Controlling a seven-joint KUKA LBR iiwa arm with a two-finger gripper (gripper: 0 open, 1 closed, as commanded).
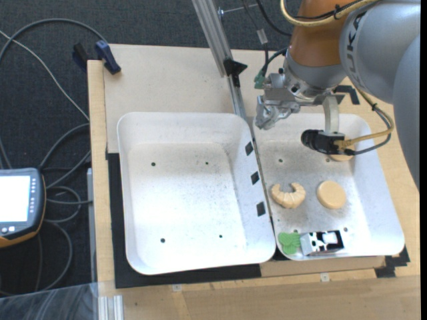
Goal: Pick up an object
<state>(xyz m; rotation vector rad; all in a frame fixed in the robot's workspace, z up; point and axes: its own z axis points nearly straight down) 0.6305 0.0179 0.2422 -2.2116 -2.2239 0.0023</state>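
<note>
My gripper (266,117) hangs over the far left corner of the right bin (373,199), close to the wall between the two bins. A tan croissant-shaped piece (288,195) lies in the middle of that bin, with a round tan disc (331,195) just to its right. At the bin's near edge sit a green piece (288,241) and a small black-and-white box (325,241). Another tan object (342,156) is partly hidden further back. All of these lie well apart from the gripper, nearer the camera.
The left bin (133,179) stands beside the right one. A slanted metal pole (212,32) rises behind the bins near the gripper. A blue clamp (107,56) sits at the bench's far left corner. A tablet (17,202) lies off the bench to the left.
</note>
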